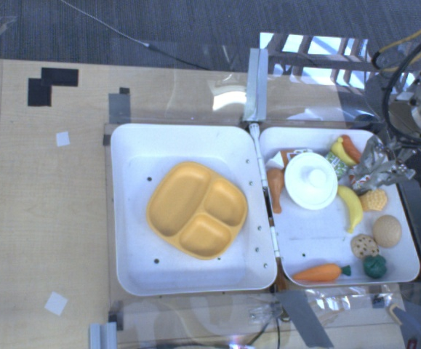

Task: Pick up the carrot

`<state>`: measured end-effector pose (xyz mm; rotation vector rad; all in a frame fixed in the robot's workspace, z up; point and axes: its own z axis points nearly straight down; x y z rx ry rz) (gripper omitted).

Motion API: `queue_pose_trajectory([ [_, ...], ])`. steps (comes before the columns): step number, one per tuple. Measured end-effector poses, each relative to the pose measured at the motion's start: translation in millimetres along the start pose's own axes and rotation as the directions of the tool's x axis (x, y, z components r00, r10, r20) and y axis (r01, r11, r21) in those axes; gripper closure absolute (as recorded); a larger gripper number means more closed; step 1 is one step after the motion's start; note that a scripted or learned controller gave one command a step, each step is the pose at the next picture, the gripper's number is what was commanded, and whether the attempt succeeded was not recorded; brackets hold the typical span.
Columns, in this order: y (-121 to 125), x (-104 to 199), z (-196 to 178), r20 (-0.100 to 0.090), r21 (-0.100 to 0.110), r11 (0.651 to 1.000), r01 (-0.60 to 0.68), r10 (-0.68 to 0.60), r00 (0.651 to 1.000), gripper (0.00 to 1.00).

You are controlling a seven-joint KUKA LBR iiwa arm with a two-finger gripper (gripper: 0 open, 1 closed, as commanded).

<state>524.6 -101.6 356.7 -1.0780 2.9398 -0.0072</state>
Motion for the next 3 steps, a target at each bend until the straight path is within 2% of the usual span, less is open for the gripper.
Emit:
queue_pose_trajectory([
  [1, -40.6, 56.3, -4.5, -0.002, 0.000, 0.997, -0.074, 0.074, 0.997, 1.00],
  [2, 18.0, 6.0, 8.0, -0.002, -0.005, 0.996, -0.092, 0.092, 0.996, 1.00],
  [3, -25.9, 12.1, -53.3, 0.001, 0.001, 0.996, 0.088, -0.088, 0.996, 1.00],
])
